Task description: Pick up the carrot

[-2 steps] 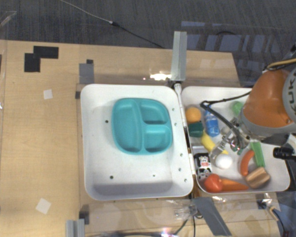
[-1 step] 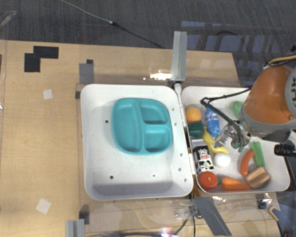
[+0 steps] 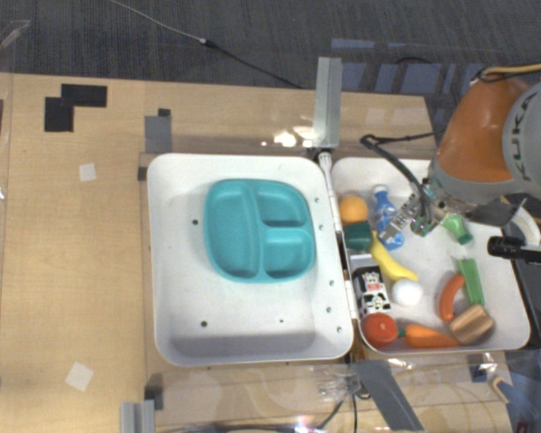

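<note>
So, camera view: two white bins sit side by side on the wooden bench. Left bin (image 3: 176,269) holds a teal divided plate (image 3: 258,229), lying flat near its middle. Right bin (image 3: 514,327) is crowded w/ toy food. The carrot (image 3: 430,337) lies flat at the near edge of the right bin, pointing left-right, w/ a red tomato (image 3: 381,329) just beside its left end and a brown bread-like piece (image 3: 472,324) touching or nearly touching its right end. A red-orange chili-like piece (image 3: 450,296) curves just behind it, next to a green stick (image 3: 471,280). Further left: a white egg (image 3: 407,293), a yellow banana (image 3: 390,262), a small black-and-white carton (image 3: 371,287), an orange (image 3: 353,208) at the far left w/ a green block (image 3: 358,235) just near of it, and a blue bottle (image 3: 385,213). The arm comes in from the right, orange band up high; the gripper (image 3: 417,216) hangs over the far-middle part of the right bin, beside the bottle, well apart from the carrot. Jaw state: can't tell from this angle. A green piece (image 3: 456,228) sits just right of the gripper
</note>
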`<state>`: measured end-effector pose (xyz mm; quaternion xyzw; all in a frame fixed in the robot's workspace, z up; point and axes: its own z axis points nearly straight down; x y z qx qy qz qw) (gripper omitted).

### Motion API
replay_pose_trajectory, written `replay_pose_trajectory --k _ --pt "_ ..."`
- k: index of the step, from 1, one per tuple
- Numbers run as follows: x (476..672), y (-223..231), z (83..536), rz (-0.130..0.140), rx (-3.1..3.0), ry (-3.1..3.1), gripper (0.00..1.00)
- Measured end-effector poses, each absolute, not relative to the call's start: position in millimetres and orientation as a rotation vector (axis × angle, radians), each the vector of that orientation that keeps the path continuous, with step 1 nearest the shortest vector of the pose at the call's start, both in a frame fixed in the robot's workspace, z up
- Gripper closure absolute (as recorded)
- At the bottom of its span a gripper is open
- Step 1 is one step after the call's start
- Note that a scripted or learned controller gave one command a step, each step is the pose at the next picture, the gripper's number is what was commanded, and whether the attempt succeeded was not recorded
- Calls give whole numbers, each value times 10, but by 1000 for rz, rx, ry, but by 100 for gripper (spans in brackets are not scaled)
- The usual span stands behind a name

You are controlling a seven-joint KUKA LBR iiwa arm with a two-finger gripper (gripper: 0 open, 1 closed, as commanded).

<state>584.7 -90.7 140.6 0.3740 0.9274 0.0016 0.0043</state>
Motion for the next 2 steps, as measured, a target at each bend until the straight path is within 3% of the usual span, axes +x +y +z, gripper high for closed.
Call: replay_pose_trajectory --k 1,2 --pt "5845 -913 1404 4 1172 2906 0" --pt "6178 -961 1898 6 1695 2634 0"
